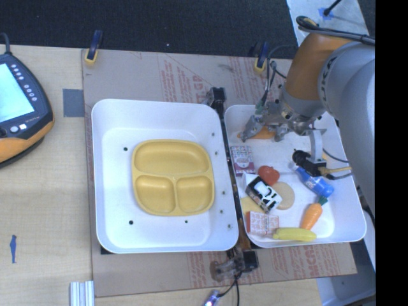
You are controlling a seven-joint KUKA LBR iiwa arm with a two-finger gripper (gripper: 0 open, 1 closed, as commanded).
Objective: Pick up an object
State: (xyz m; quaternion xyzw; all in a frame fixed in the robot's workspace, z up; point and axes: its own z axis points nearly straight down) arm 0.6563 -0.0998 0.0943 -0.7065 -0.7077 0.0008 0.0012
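The right white bin holds several small items: a red piece, a black-and-white box, a blue tube, an orange carrot, a yellow banana and a pink packet. My gripper is low over the far end of this bin. Its fingers are spread open. A small orange thing lies between them; I cannot tell whether they touch it. The grey arm with its orange band covers the bin's far right corner.
The left white bin holds a yellow divided plate. A tablet-like pendant lies on the bench at the far left. Clamps sit at the cardboard's back edge. A printed packet and a tan disc lie near the box.
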